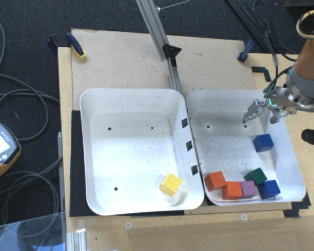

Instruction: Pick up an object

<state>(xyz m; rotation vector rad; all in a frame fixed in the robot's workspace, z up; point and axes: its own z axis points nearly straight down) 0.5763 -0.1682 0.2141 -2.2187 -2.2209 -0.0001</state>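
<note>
Blue cube (262, 142) (matte, slightly tilted) just below gripper (260, 113), apart.

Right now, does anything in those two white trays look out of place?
One thing: a yellow block sits alone in the left bin, while every other block, such as the blue block, lies in the right bin.

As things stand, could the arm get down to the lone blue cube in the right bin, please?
Probably yes: the blue cube sits apart from the other blocks, with bare bin floor around it, and the gripper hangs just above and behind it.
</note>
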